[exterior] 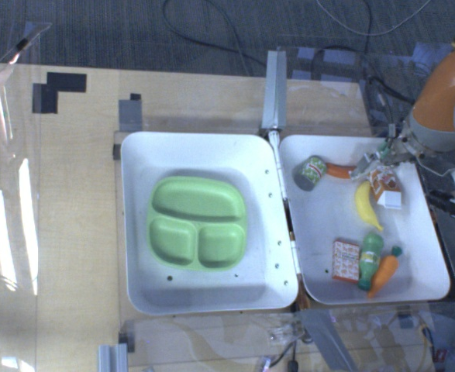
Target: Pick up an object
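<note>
Reaching in from the frame's upper right, my arm angles down-left, gripper low over the right bin's top edge beside the banana and small carton; grip state I cannot tell.

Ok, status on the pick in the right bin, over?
Claw low at right bin far edge, over small carton. Nothing seen gripped. Banana, can crowd close.
</note>
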Robot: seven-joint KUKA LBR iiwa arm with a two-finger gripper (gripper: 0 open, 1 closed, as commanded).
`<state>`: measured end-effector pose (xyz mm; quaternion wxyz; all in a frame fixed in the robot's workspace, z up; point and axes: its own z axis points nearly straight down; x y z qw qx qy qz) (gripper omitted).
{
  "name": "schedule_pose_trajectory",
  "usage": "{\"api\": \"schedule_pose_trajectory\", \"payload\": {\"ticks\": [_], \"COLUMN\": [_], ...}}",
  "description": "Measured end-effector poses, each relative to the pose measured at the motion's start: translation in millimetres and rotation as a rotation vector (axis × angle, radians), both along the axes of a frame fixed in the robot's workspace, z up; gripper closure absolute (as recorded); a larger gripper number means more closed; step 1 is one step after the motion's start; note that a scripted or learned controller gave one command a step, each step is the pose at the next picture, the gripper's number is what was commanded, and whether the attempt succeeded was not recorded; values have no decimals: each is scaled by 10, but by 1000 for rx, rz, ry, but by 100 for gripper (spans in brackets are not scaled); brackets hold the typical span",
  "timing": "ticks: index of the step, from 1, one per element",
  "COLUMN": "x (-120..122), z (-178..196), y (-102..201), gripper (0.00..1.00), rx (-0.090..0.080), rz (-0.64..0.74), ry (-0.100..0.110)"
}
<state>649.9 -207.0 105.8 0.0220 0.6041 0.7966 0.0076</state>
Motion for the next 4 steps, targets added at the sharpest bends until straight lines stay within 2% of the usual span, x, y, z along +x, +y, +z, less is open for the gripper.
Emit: {"api": "schedule_pose_trajectory", "payload": {"ticks": [1, 2, 3, 4], "x": [-553, -494, -495, -764], "z": [11, 178, 178, 15], "y": [-3, 57, 57, -25], "gripper": [0, 100, 0, 0], "rx": [-3, 6, 7, -6], "rz": [18, 24, 25, 12], "ry": [-6, -16, -15, -12]}}
